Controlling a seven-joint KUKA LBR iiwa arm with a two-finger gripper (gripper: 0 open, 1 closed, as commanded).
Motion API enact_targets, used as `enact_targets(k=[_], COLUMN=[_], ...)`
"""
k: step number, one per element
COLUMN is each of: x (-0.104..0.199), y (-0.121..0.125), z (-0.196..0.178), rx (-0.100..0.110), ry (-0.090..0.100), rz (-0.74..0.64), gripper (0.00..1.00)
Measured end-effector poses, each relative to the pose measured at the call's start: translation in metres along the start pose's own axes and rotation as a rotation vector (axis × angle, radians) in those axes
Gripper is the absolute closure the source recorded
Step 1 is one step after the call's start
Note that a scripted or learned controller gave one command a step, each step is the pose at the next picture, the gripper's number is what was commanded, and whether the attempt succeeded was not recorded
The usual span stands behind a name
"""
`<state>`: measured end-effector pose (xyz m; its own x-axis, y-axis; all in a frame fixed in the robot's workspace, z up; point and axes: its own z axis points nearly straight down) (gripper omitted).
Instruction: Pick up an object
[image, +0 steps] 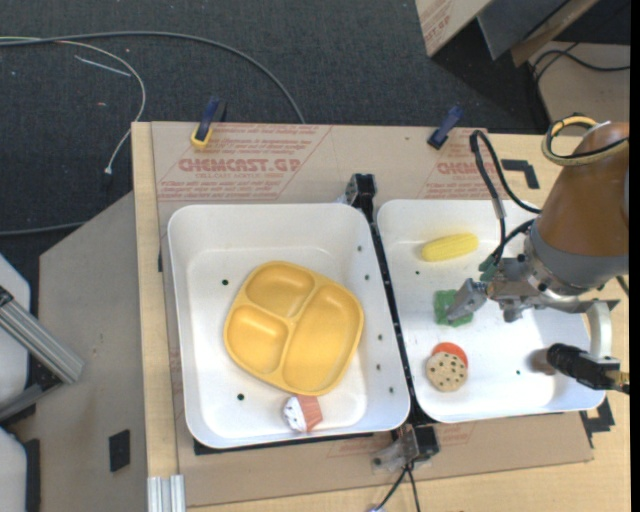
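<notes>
Gripper (468, 297) | mine, low in right bin (500, 400), grip state: cannot tell | green block (450, 308) touching its tip, between corn (449, 247) and cookie (447, 368) | block probably light, stiff, smooth | I would pinch across its flat sides.

Worktop (250, 160) surfaced in printed cardboard. Blue clamps (207, 119) at the far edge of the worktop. Grey cable (150, 45) on dark floor beyond the worktop. Cardboard box (450, 20) beyond its far right corner.

Plate (293, 325) in left bin (190, 240)
</notes>
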<state>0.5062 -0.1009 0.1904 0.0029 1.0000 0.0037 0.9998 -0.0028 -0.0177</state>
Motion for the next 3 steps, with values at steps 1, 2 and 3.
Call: enact_targets(k=[1,2,3], x=[0.000,-0.002,0.004], y=[0.003,0.013,0.015], z=[-0.007,0.041,0.085], rx=[-0.015,-0.012,-0.012], ry=[-0.002,-0.001,-0.001], rz=[-0.003,-0.003,-0.003], gripper=[0.00,0.00,0.00])
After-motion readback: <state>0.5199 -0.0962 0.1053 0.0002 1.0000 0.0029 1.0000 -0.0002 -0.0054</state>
